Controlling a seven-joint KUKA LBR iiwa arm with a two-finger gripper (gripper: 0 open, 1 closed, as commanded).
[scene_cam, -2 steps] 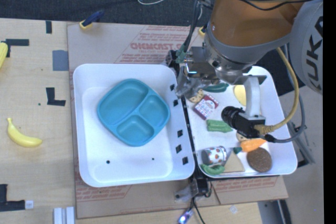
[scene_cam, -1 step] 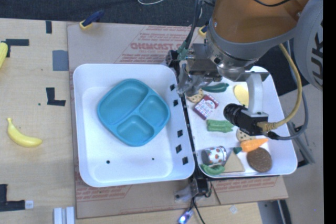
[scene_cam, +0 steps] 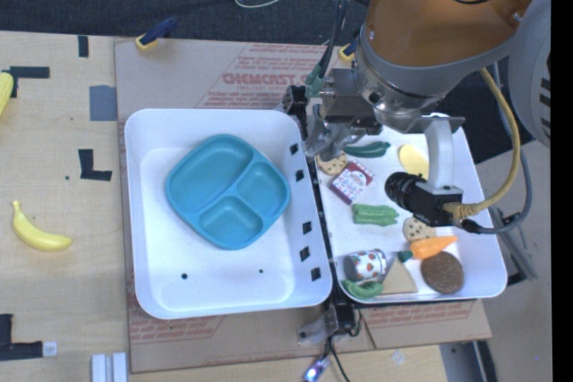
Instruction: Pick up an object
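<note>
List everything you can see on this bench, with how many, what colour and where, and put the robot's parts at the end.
White bins: two, side by side on the bench.
Divided plate: one, blue, in the left bin.
Red packet: one, red and white, upper right bin.
Green pods: two, right bin, one mid, one higher.
Yellow piece: one, right bin, upper right.
Carrot: one, orange, lower right bin.
Brown disc: one, right bin's near corner.
Bananas: two, yellow, left on the bench.
Arm: one, grey and orange, above the right bin.
End effector: at the right bin's upper left.
</note>
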